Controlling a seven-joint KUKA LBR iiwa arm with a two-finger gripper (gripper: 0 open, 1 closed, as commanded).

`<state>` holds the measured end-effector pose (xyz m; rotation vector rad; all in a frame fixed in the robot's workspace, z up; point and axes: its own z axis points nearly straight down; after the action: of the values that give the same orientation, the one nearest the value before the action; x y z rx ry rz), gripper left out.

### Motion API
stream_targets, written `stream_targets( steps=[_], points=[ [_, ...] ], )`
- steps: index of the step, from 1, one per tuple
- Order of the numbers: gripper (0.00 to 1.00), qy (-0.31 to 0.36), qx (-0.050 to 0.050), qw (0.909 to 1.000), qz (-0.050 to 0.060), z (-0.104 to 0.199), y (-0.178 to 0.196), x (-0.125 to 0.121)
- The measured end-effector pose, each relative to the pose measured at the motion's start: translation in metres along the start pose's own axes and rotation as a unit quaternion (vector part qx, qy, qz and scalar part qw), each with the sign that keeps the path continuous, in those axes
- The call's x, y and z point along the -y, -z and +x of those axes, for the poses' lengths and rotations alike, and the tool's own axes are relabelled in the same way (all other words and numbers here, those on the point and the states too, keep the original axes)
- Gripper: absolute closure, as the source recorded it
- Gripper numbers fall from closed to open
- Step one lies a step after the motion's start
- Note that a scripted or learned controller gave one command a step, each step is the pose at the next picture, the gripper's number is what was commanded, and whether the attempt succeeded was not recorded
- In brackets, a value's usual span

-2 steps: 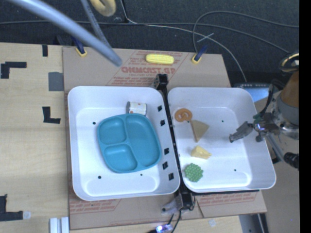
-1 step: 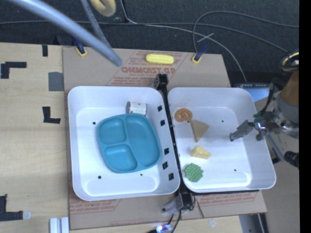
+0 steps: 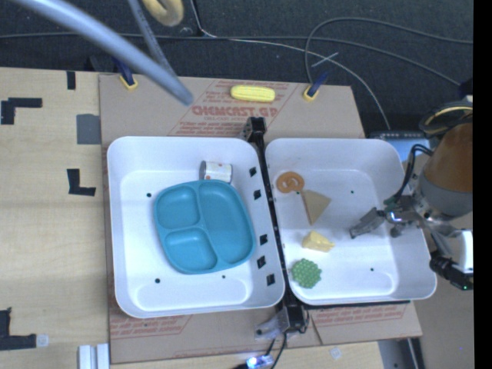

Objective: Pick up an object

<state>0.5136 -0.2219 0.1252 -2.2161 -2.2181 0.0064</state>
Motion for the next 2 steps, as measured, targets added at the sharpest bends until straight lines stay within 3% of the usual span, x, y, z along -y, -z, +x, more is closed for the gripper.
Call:
stream_targets(
  steps=[1,2],
  points=[
    [0.00,0.000,0.002,1.0000,-0.004,0.000,-0.042,-0.001],
    [1.00,0.000,0.003,1.0000,-0.006,-0.001,-0.028,-0.002]
  ],
)
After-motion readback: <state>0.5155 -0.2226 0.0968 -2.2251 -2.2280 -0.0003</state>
